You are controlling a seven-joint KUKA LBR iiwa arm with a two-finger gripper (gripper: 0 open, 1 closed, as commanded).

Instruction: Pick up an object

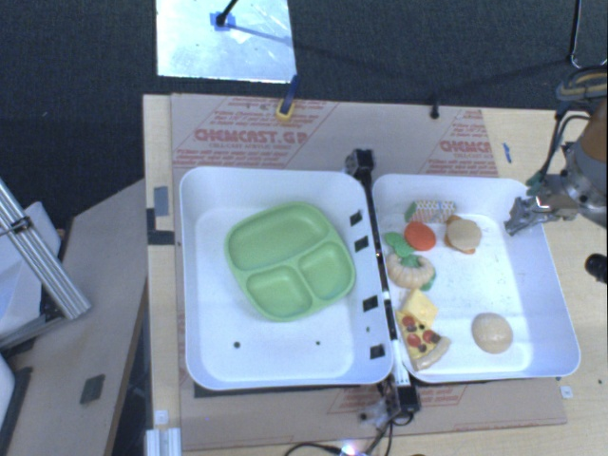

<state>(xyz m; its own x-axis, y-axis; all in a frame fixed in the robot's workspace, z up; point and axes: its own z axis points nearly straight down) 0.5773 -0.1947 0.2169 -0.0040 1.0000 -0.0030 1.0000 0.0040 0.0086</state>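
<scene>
The right bin [537, 297] holds several toy foods: a tomato [420, 237], a burger bun [464, 235], a wafer [432, 209], a shrimp-like ring [411, 272], a cheese wedge [419, 306], a pizza slice [425, 340] and a pale round bun [492, 332]. My gripper [524, 218] hangs over the right bin's upper right rim, to the right of the burger bun and apart from it. Nothing shows between its fingers.
The left bin [204, 255] carries a green divided plate [290, 259]. A black clip strip [370, 264] runs between the bins. Cardboard [247, 136] lies under both, and a shiny metal sheet [226, 27] sits beyond the bench.
</scene>
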